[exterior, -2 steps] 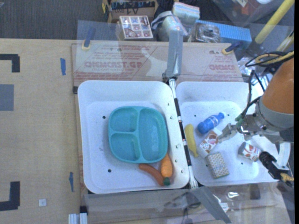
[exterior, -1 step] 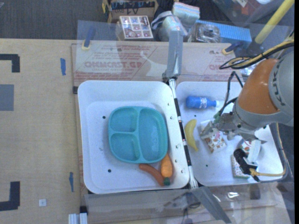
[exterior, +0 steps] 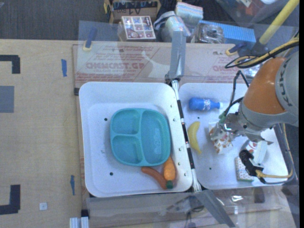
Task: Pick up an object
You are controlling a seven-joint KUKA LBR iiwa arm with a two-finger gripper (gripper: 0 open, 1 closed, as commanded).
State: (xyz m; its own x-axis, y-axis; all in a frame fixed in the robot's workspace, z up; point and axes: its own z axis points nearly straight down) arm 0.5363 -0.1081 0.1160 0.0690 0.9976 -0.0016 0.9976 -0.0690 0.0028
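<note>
In the right bin (exterior: 209, 177), my gripper (exterior: 224, 127) hangs low on the grey and orange arm. It is right over a small crumpled packet with a white, red and brown pattern (exterior: 220, 141), and touching or nearly touching its top. A yellow banana (exterior: 194, 136) lies just left of the packet. A blue bottle (exterior: 203, 104) lies on its side at the back of that bin. A flat pale piece with a green edge (exterior: 242, 173) rests at the front right, partly under the arm's hardware.
The left bin (exterior: 95, 103) holds a teal divided plate (exterior: 140, 137). An orange carrot (exterior: 169, 170) and a reddish sausage-like piece (exterior: 153, 174) lie by the plate's front edge. A ridge (exterior: 182, 132) separates the bins. Boxes and clutter sit behind the bench.
</note>
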